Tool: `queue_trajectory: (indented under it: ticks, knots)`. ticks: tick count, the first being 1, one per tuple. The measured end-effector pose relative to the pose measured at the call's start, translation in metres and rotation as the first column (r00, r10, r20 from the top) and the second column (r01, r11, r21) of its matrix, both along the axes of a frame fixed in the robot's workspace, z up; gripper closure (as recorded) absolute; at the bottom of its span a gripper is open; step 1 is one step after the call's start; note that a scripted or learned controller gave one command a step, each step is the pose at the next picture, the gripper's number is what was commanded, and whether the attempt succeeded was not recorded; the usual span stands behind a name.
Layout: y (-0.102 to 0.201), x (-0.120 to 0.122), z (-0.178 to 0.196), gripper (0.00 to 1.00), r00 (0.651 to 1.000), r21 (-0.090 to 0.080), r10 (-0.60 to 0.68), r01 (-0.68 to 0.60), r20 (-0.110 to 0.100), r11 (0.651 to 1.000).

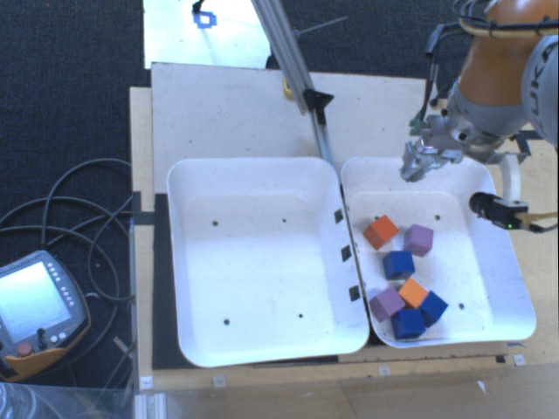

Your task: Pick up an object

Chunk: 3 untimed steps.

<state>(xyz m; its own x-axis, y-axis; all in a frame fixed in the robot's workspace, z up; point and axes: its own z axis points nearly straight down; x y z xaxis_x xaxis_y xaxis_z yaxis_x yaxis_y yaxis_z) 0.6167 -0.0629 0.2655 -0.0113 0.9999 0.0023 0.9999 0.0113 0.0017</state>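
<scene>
Your pincer hangs over the right bin's far edge; its grip is too blurred to tell. Blocks cluster nearer, some overlapping.

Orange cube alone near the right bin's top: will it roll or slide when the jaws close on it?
The orange cube is flat-faced, so it probably won't roll. It looks small and light, so it may skid on the smooth white right bin. It sits apart from the others, so neighbours likely won't interfere.

Both bins are plain white. Blocks lie in orange, purple and blue. The arm is grey and orange.
</scene>
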Motion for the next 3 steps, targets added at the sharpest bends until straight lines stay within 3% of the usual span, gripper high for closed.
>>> queue_trajectory:
  ticks: [3]
  knots:
    - [0.144, 0.043, -0.011, 1.0, 1.0, 0.0, 0.0, 0.0, 0.003, 1.0]
